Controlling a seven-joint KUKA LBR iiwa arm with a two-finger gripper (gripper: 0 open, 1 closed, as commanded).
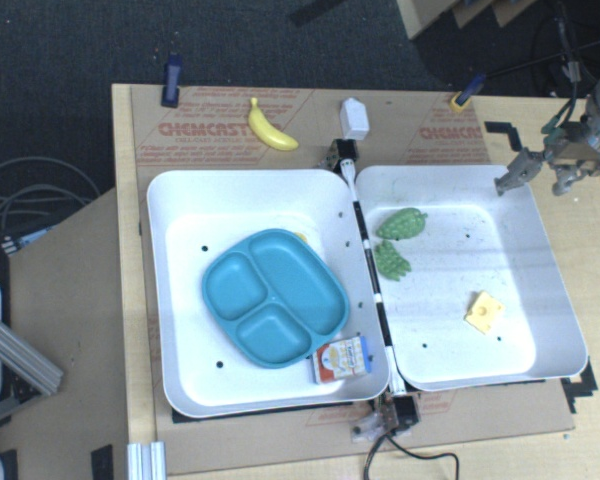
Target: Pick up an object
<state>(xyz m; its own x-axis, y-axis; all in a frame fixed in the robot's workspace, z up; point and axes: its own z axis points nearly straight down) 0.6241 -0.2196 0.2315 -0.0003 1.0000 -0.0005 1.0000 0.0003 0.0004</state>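
Note:
The right bin [550, 268] holds two green leafy pieces, one [402, 223] near its back left and another [391, 260] just in front of it. A yellow cheese wedge [484, 313] lies toward the front right. My gripper [536, 178] hangs over the bin's back right corner, well away from all three pieces. Its fingers are spread open, and nothing sits between them. The left bin [180, 218] carries a blue divided plate [273, 296] and a small red and white carton [341, 358] at the front right.
A yellow banana [270, 128] and a small white block [354, 118] lie on the bench behind the bins. A blue clip [171, 80] and a blue and yellow clip [467, 93] sit at the board's far edge. Cables trail at the left.

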